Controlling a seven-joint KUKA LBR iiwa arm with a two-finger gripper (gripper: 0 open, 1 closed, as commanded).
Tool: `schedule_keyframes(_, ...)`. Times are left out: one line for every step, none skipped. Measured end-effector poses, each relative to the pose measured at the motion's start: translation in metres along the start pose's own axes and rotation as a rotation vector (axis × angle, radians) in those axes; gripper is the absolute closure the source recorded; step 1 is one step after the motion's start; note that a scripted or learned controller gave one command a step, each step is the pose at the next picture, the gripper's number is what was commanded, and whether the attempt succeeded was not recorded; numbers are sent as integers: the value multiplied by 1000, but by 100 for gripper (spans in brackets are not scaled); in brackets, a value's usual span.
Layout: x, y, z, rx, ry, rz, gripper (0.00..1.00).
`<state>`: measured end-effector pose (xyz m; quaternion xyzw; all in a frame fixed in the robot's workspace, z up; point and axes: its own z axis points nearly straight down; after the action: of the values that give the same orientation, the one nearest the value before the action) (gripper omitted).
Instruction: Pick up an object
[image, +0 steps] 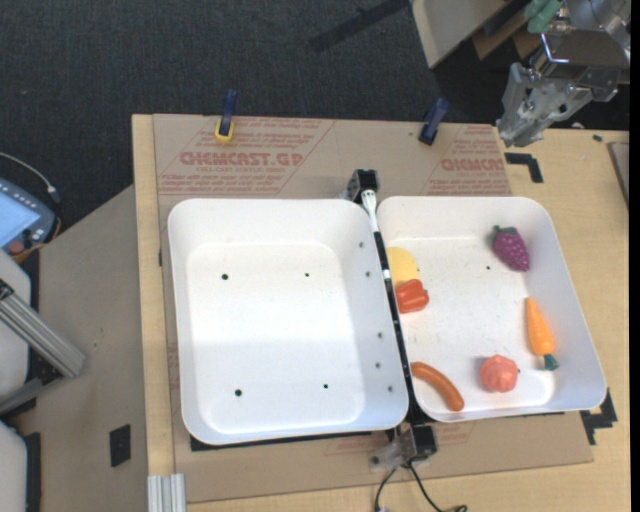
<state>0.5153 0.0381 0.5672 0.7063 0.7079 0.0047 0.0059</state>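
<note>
Gripper (520, 125) hangs beyond right bin (575, 300), well apart from grapes (510, 247).

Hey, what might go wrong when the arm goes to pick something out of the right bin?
The yellow piece and red pepper touch each other against the bin's left wall, so a grab there may hit the wall or catch both. The sausage and carrot lie near the rim, leaving little room. The end effector hangs outside the bin.
</note>
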Motion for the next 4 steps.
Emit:
schedule_keyframes(0,1,-11,-5,-1,-1,100)
schedule_keyframes(1,2,-21,-9,-1,-1,100)
schedule_keyframes(1,2,-32,-14,-1,-2,100)
schedule_keyframes(2,3,-42,-19,-1,-3,100)
